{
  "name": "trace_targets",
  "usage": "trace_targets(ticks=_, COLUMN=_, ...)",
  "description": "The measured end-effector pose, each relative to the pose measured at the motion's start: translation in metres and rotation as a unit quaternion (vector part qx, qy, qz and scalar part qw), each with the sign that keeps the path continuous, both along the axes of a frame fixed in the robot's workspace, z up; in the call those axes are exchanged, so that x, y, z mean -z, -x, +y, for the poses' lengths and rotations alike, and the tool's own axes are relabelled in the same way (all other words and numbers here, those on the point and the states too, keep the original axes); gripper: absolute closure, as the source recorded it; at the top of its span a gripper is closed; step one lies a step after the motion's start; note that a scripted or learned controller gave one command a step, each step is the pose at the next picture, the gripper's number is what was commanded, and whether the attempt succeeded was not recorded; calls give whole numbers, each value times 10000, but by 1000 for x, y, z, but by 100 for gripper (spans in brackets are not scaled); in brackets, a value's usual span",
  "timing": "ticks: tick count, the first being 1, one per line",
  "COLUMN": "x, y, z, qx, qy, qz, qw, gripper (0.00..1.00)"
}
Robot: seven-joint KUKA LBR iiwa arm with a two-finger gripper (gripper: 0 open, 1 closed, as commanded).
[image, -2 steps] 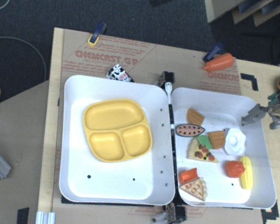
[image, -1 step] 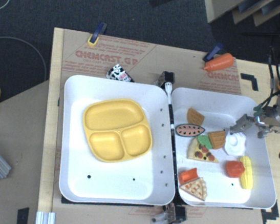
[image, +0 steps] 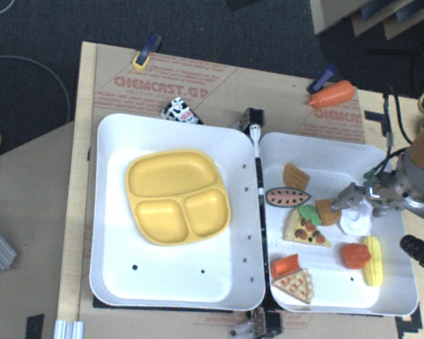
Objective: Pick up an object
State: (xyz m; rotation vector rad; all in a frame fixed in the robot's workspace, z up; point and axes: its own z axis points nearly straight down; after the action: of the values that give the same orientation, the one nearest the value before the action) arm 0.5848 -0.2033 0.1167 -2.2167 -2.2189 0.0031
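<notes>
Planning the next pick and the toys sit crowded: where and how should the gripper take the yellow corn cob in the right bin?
Grip the corn cob across its narrow middle, coming straight down from above. It lies flat and long, running roughly front to back. The red tomato crowds its left side, so a finger there may nudge it; the bin wall side looks freer.

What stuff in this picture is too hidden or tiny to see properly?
- The tool in the camera view: too small and blurred to show whether it grips anything.
- The white item in the right bin: partly covered by the arm, shape unclear.
- The arm's upper part: cut off by the right edge.
- The black-and-white object above the left bin: too small to identify.
</notes>
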Motion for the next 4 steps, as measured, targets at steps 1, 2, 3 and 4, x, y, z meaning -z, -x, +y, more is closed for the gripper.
trace_targets(ticks=1, x=29, y=-2, z=0, qx=1, qy=-1, qz=-34, qw=10000, gripper=0)
trace_targets(ticks=2, x=14, y=-6, z=1, qx=-15, qy=10, qz=-84, qw=10000, gripper=100)
trace_targets(ticks=3, x=-36, y=-16, z=5, qx=-3, qy=27, qz=-61, qw=10000, gripper=100)
trace_targets(ticks=4, x=-82, y=-10, z=3, qx=1, qy=26, qz=-58, qw=10000, gripper=100)
